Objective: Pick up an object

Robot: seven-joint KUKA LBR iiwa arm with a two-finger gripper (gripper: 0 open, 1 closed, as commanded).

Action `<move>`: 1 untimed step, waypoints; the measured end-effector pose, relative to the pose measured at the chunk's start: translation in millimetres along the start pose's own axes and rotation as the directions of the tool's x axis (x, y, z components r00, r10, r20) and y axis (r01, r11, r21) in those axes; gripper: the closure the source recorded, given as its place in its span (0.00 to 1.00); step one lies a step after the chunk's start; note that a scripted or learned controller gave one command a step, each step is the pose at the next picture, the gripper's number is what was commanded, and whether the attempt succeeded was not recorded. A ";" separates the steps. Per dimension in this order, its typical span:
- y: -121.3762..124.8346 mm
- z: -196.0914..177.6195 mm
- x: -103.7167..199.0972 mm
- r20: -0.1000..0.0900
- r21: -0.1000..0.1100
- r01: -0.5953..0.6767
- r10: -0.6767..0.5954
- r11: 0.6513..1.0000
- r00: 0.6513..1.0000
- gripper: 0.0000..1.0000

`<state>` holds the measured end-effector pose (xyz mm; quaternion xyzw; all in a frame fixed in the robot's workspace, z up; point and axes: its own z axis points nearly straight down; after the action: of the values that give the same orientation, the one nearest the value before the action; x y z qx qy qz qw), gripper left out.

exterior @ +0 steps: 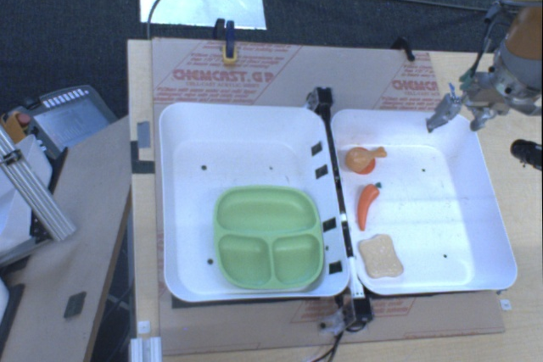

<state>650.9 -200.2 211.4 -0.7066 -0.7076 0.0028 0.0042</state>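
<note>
Carrot in right bin, gripper above far rim, fingers seemingly apart, holding nothing.

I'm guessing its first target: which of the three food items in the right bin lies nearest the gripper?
The orange pear-shaped piece, at the top of the row; the carrot and bread slice lie farther from the gripper.

Both white bins look like smooth, slightly glossy plastic. Green divided tray in left bin: matt plastic. Board under bins: printed cardboard. Gripper fingers: bare metal.
</note>
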 end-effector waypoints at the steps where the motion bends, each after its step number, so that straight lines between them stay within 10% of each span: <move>1: 2.1 -5.7 0.6 0.002 -0.009 0.002 -0.002 1.000 1.000 0.00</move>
<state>653.1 -199.6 217.0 -0.7058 -0.7084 0.0004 0.0004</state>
